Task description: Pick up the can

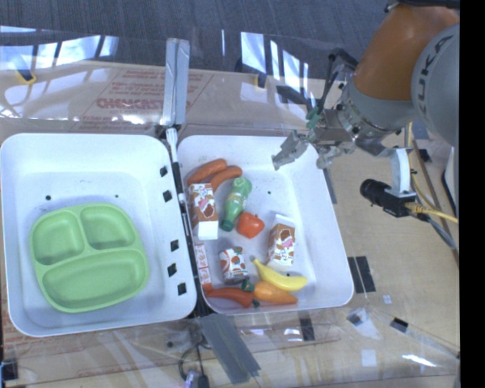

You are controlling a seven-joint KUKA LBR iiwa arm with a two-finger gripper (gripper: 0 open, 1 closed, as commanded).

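My gripper hovers over the right bin's upper right corner; the can is low in the bin, at about seven o'clock from me.

My two-finger gripper [305, 153] hangs above the right shallow white plastic bin [327, 241], its grey fingers spread apart with nothing between them. The small squat can with a red-and-white printed label [233, 263] sits in the lower middle of that bin, well apart from me. It seems to stand roughly upright, so I judge its long axis near vertical, though that is hard to tell. A yellow plastic banana [281, 278] lies just beside it at four o'clock, and a red plastic pepper [250, 225] at one o'clock, so my approach is tight.
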